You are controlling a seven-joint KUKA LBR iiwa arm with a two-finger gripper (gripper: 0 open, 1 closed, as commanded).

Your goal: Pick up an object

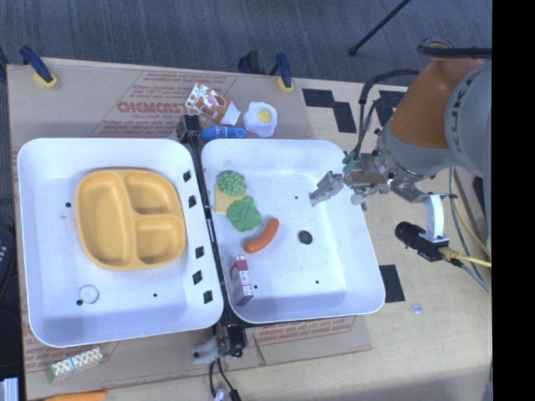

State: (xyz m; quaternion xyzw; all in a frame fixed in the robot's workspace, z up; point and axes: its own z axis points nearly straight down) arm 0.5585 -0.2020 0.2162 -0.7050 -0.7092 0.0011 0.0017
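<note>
Tool (pixel 324 192) seen over right bin (pixel 355 261), grip state not discernible. Sausage (pixel 261 236) lies left-below tool, long axis slanted, well apart.

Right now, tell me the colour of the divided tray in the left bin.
Yellow-orange. The divided tray shows best in the camera view from above.

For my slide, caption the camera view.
Arm's tool over the right bin, toy foods at its left; yellow tray in left bin.
</note>
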